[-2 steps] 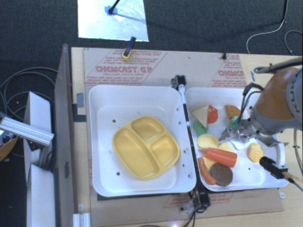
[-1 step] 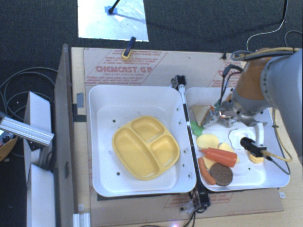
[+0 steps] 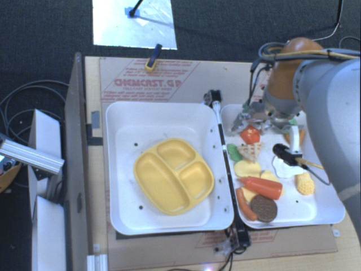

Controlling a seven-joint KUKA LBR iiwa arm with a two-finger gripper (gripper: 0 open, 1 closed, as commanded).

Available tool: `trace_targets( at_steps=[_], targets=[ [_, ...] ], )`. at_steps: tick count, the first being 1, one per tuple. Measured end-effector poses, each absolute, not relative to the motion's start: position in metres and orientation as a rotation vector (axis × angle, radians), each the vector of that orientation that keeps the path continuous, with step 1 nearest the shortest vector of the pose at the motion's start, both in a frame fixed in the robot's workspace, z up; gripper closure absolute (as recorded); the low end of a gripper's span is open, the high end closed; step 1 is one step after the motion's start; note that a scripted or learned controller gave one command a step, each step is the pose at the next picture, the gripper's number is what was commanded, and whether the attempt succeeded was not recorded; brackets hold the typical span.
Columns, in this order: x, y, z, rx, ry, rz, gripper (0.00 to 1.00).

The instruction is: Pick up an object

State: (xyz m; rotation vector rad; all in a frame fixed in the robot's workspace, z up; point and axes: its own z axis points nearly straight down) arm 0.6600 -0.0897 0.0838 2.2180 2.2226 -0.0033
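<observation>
Resting in the left white bin (image 3: 121,168) is a yellow three-compartment plastic tray (image 3: 173,175). In the right white bin (image 3: 324,208), toy foods cluster: a red tomato (image 3: 250,135), an orange carrot (image 3: 262,186), a brown round cookie (image 3: 263,208). The gripper (image 3: 255,120) hovers just above the tomato; its state cannot be determined.

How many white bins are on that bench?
2. The left bin holds a yellow divided tray. The right bin beside it holds toy food, with the gripper at its far end.
</observation>
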Motion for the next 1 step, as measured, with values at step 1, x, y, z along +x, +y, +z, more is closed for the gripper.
trace_targets(
  at_steps=[1],
  targets=[
    [0.6612, -0.0884, 0.0962, 2.208, 2.227, 0.003, 1.00]
  ],
)
